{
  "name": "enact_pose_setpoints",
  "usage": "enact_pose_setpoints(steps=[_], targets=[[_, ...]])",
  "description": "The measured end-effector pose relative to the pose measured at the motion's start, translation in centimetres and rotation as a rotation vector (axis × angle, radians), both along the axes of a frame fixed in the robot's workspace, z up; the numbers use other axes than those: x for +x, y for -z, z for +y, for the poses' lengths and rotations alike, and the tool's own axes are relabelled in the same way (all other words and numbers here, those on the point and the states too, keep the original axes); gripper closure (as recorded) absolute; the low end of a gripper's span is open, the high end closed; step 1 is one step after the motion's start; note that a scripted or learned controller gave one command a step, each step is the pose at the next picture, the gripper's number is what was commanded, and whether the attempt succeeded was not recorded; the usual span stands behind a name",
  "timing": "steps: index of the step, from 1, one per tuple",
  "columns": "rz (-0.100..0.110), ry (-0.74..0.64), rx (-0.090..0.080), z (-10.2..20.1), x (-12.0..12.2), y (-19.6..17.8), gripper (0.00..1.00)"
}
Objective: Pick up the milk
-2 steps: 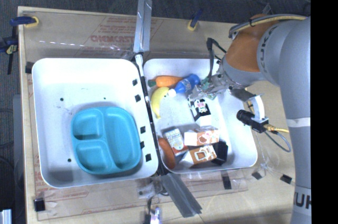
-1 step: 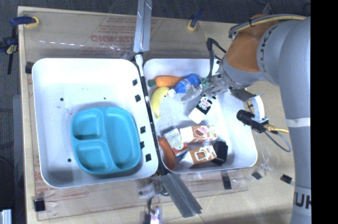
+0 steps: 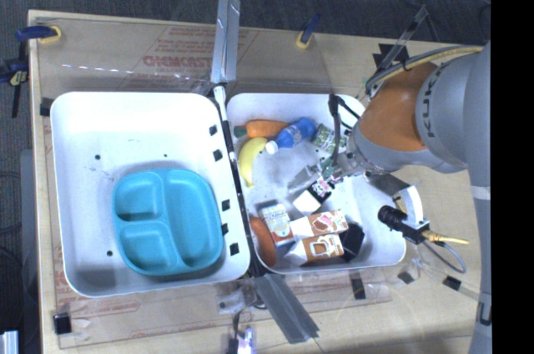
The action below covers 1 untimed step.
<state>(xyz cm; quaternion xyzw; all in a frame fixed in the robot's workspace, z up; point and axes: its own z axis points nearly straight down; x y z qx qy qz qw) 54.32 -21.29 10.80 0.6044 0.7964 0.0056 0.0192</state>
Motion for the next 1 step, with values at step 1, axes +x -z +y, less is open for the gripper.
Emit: enact_pose_setpoints(steps=[1], targets=[[-0.004,-0.058,-0.005,-0.09,-5.13,0.05,0.00]])
